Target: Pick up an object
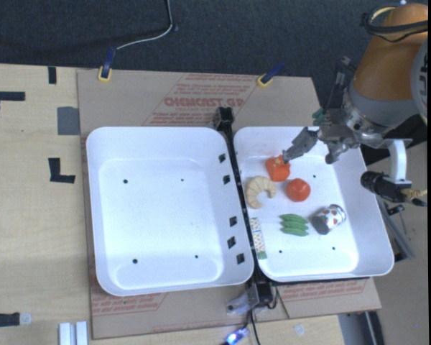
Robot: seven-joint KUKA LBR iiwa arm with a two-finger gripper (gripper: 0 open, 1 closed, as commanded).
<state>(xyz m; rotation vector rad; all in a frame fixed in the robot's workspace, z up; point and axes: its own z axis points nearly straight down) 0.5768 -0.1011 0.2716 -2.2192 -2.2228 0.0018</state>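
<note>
pincer (290, 154) above orange pepper (276, 169) | right bin (359, 254): croissant (259, 190), tomato (297, 189), pea pods (294, 225)

Red print runs across the brown cardboard sheet (194, 100) lying under the two white bins, at about twelve o'clock from the left bin (100, 146). The big line seems to read "CHEMCAST GP", though the letters are faint and partly cut off by the bin's rim. Smaller red lines above and below it are too blurred to read. More red lettering shows on the cardboard's strip at six o'clock, under the right bin (373, 264), also unreadable
</note>
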